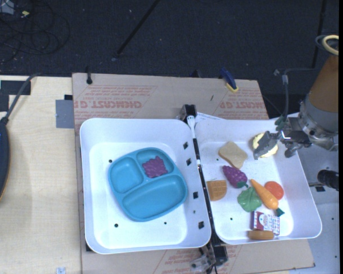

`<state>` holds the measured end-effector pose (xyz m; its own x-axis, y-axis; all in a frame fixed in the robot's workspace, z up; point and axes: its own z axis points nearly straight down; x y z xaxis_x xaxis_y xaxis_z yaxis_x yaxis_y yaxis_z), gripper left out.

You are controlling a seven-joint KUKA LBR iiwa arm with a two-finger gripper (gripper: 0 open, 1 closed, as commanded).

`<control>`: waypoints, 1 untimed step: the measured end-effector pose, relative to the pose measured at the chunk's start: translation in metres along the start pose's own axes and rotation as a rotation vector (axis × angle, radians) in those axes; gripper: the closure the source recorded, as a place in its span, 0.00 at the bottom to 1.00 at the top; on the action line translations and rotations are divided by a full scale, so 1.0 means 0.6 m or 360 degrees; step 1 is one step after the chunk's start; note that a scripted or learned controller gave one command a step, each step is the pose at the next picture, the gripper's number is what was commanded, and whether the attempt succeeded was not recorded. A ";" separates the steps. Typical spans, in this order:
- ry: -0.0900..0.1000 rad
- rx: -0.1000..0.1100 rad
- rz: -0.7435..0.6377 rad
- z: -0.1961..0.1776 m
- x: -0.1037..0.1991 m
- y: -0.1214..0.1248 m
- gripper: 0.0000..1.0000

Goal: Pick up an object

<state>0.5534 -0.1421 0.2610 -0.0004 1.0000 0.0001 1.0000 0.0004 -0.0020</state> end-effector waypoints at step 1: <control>0.0008 0.0021 -0.0005 0.212 0.077 0.028 0.00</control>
<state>0.5697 -0.0960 0.1335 -0.0032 1.0000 0.0052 0.9999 0.0032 -0.0154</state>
